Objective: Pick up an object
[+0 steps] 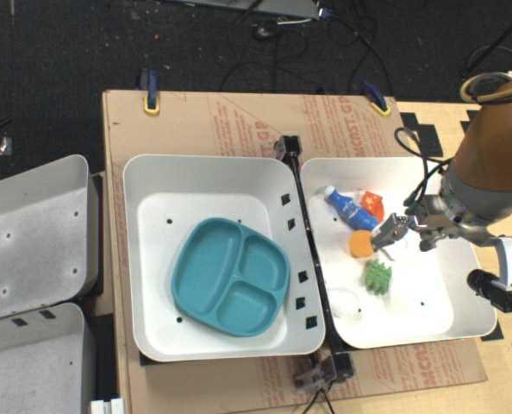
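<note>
Roughly, the gripper [392, 232] sat low inside the right bin [437, 313], reached in from the right under the grey-and-orange arm [489, 158]. Its tip pointed left, toward a small cluster of objects in the upper-left part of that bin. Nearest was the orange ball [360, 245], just beside the tip, slightly left and below it, maybe touching; too small to be sure. The blue bottle [352, 210] lay just above the ball, long axis running diagonal from upper left to lower right, its lower end near the gripper tip. An orange-red packet [373, 202] sat beside the bottle's right side. The green toy [377, 277] lay below the ball, apart from the tip.

Hand state: cannot tell. The tip was dark and blurred, and nothing was clearly seen between its ends, so no hold to report.

Judgement: the orange ball looked like the likeliest target, since it lay closest, to the left and a touch below the tip. The move turned on that short leftward offset. Risk: the ball is round and could roll off toward the bottle or the bin wall if nudged.

The left bin [152, 231] held a teal divided plate [230, 276], well apart from the arm. Task looked not yet done.
</note>
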Controlling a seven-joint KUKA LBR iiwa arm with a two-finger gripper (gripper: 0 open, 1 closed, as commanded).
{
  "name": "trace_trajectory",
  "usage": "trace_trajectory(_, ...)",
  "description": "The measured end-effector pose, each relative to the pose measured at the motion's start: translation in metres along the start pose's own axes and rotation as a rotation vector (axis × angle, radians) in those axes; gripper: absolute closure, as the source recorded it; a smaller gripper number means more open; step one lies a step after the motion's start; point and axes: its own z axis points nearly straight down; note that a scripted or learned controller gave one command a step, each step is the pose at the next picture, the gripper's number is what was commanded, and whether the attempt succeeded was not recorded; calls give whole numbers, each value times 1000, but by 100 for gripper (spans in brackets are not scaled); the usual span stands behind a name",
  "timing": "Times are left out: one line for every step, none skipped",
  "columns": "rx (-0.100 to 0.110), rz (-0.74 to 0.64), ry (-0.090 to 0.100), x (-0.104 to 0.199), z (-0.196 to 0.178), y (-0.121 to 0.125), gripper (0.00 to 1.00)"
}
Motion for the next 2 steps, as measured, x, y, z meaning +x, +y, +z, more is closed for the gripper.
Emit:
trace_trajectory(-13,-3,-2,0,-7,3,0)
trace_trajectory(-9,0,-2,-8,53,4,0)
